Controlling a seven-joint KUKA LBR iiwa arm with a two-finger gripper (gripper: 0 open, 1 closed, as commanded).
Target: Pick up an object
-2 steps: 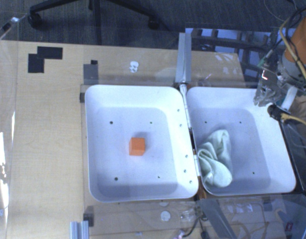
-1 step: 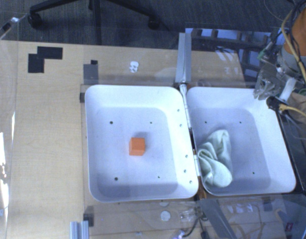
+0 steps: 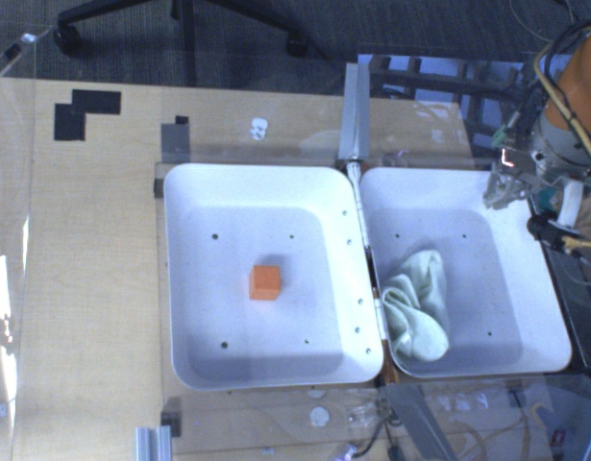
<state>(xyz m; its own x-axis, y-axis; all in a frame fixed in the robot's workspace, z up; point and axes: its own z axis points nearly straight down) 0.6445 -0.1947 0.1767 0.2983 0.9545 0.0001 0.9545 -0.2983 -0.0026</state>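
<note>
A small orange cube (image 3: 265,282) sits near the middle of the left bin (image 3: 194,219). A crumpled pale green cloth (image 3: 418,305) lies in the right bin (image 3: 506,296), against its left wall. My gripper (image 3: 504,190) hangs over the far right corner of the right bin, well away from the cloth and far from the cube. Nothing shows between its tips.
The two white bins stand side by side on a wooden bench, parted by a metal rail (image 3: 353,113). Black tape marks (image 3: 82,111) lie on the bench at the far left. Cables and the arm's wrist (image 3: 569,133) crowd the right edge.
</note>
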